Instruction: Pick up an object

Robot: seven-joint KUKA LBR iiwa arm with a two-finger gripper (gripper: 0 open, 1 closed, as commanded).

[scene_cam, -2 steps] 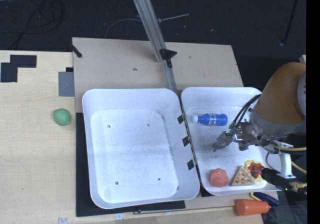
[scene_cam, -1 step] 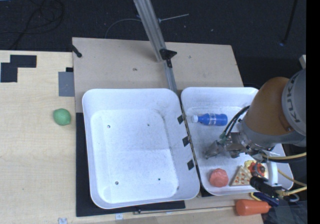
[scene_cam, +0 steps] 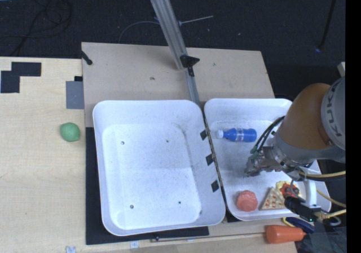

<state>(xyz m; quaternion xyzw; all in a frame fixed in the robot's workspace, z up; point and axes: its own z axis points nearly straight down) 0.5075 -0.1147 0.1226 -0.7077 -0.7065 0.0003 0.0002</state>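
Observation:
The right bin (scene_cam: 225, 112) holds a small blue bottle (scene_cam: 238, 134) lying on its side near the back, a red ball-like lump (scene_cam: 246, 200) at the front, and a pizza-slice toy (scene_cam: 277, 196) beside it. My gripper (scene_cam: 253, 168) hangs low over the middle of this bin, between the bottle and the red lump, pointing down and left. Nothing shows between its fingertips. The arm's orange band (scene_cam: 307, 116) and wrist cover the bin's right part.
The left bin (scene_cam: 148, 164) stands beside the right one. A green ball (scene_cam: 70, 132) rests on the bench at far left. An orange object (scene_cam: 285, 234) lies outside the right bin's front edge. A metal rail (scene_cam: 172, 26) slants up behind the bins.

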